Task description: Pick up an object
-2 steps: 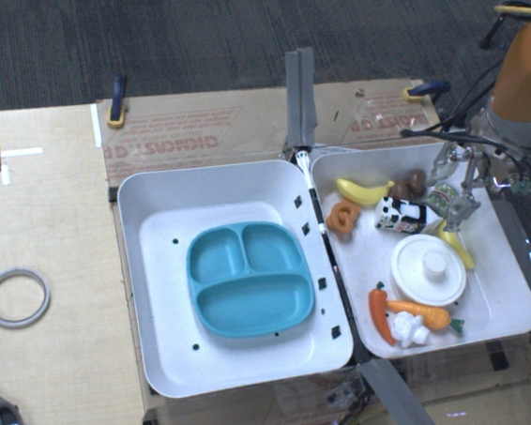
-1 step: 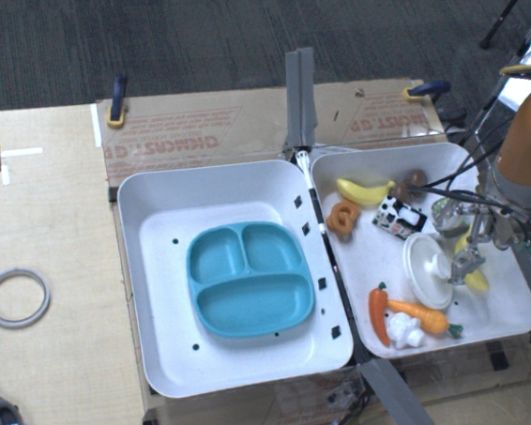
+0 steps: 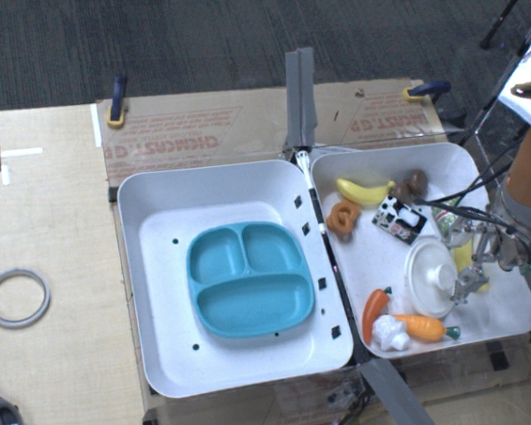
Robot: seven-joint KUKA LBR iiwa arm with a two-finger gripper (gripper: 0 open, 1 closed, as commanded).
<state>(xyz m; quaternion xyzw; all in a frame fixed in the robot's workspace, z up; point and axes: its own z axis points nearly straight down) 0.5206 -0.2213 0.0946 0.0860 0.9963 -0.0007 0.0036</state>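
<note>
Our two-finger gripper point(image 3: 469, 282) hovered, its spread indiscernible. Just beside it lay a round white plastic plate point(image 3: 430, 277): light, stiff, slippery; we judged its rim the best hold.

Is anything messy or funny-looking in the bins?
Yes. The white plate in the right bin stands tilted on its edge beside the claw, not lying flat like the blue divided plate in the left bin.
</note>
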